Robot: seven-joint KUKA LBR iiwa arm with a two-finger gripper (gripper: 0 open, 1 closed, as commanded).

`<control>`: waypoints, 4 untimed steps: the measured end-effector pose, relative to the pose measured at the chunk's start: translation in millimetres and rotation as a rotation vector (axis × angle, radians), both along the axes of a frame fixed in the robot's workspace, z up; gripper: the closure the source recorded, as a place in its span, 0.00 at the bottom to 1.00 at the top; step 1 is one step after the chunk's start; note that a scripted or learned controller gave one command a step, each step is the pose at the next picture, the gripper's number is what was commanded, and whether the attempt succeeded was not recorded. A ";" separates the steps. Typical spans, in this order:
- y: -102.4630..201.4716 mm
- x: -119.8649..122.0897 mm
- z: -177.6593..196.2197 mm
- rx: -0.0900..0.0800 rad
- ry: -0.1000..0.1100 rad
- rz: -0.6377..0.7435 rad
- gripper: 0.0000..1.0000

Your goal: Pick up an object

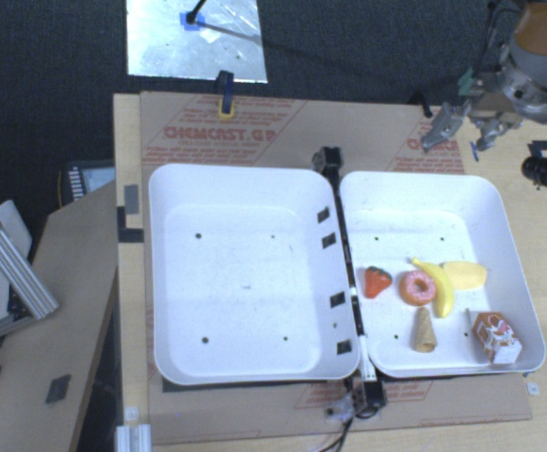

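While poised high over the far right corner of the bench, beyond the rim of the right white plastic bin [495, 192], the grey two-finger gripper [461, 132] hangs with fingers spread and nothing between them. One fingertip [436, 140] points down and to the left, the other sits just to its right, with bare cardboard under both. No contact with any object; well apart from everything in the bin.

From the claw outward, toward the near side of the view and slightly left: first the long bare floor of the right bin, then the cluster of toys along its near half. Nearest in line, the yellow plastic banana [436, 287], long axis running from upper left to lower right, touching the orange ring-shaped toy doughnut [417, 288] on its left and close beside the pale yellow lemon-like lump [465, 274] on its right. Left of the doughnut, apart from it, the small red toy strawberry [378, 282]. Nearer still, the tan cone-shaped piece [425, 330], lying lengthwise toward the camera, and in the near right corner the red-and-white boxy block [495, 337].

Judged as pre-approach: a descent plus a travel toward the camera needed. Across-the-width closing likely best for banana or cone; the crowded banana-doughnut pair a probable cause of a missed pinch.

Left white bin [160, 281] well off to the side, no part in the coming move.
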State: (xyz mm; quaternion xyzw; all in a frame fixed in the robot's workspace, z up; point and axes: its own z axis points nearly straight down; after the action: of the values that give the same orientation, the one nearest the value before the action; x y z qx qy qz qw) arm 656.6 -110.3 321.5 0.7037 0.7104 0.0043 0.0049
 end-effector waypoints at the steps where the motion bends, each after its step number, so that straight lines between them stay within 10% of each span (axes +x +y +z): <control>1: 55.6 -0.9 64.2 0.002 0.002 0.002 0.00; 2: 110.3 12.4 124.9 0.002 0.003 0.002 0.00; 3: 105.7 12.0 132.6 -0.001 0.006 0.000 1.00; 4: 73.8 -34.1 -27.7 0.001 0.030 -0.013 1.00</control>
State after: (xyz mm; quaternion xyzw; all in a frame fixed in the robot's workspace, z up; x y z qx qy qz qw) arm 622.5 -36.5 293.8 0.7082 0.7060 -0.0061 -0.0060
